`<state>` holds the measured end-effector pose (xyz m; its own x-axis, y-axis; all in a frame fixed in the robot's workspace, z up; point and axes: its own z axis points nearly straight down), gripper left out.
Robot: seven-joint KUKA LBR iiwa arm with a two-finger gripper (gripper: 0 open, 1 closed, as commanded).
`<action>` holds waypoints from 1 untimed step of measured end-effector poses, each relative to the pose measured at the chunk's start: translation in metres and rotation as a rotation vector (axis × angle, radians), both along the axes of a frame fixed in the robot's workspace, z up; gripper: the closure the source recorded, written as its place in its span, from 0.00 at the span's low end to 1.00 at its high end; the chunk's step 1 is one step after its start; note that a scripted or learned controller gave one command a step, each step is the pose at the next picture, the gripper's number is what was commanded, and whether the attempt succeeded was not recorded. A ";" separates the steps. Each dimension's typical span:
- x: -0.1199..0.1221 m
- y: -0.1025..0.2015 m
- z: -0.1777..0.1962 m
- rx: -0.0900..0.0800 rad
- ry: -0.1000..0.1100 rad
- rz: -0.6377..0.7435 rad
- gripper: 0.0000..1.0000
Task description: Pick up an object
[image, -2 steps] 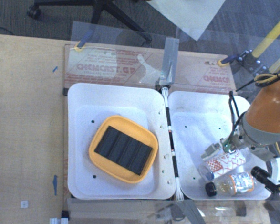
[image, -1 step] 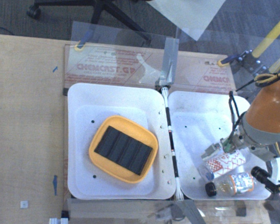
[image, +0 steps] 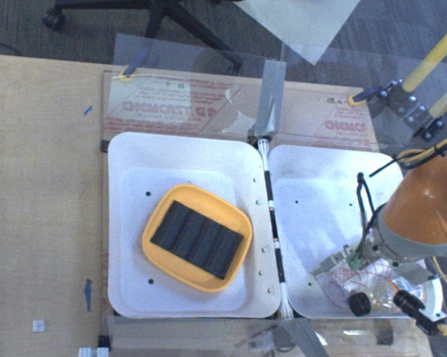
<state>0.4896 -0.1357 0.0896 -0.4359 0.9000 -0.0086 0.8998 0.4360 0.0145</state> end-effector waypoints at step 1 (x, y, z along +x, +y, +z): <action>-0.010 -0.003 0.171 -0.002 0.014 0.305 0.00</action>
